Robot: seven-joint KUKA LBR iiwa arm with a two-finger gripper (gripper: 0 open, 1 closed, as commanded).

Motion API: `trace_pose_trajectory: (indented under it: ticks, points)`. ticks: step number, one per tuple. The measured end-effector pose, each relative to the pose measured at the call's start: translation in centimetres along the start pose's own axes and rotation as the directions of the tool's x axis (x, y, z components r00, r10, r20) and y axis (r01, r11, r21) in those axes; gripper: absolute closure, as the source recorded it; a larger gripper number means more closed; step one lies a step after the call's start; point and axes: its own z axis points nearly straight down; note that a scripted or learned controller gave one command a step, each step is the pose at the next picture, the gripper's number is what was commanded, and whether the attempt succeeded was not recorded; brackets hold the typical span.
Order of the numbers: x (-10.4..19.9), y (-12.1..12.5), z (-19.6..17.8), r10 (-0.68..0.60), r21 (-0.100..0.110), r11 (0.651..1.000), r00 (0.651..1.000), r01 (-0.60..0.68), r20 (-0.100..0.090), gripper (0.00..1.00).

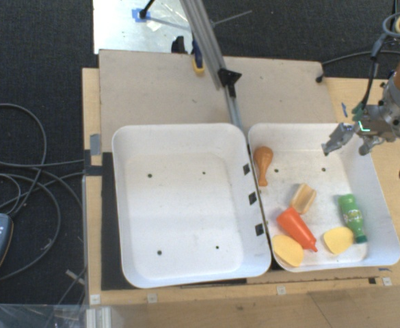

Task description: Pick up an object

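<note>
White right bin (374,183) holds a bottle (352,217) and carrot (297,229); my gripper (351,141) hovers above, fingers apart, nothing between them.

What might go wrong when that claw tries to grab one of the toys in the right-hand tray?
The orange carrot-shaped toy touches a yellow chip-like piece, so closing on one may drag or nudge the other. The green plastic bottle lies near the right white bin's wall, which a finger could strike. The two-finger gripper hangs over the bin's upper part, away from the toys, so a straight descent would likely close on nothing.
</note>
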Motion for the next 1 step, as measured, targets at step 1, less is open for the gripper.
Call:
trace_pose_trajectory:
  ticks: [1]
  points:
    - [0.00,0.06,-0.20,0.000,-0.004,1.000,1.000,0.000,0.001,0.00]
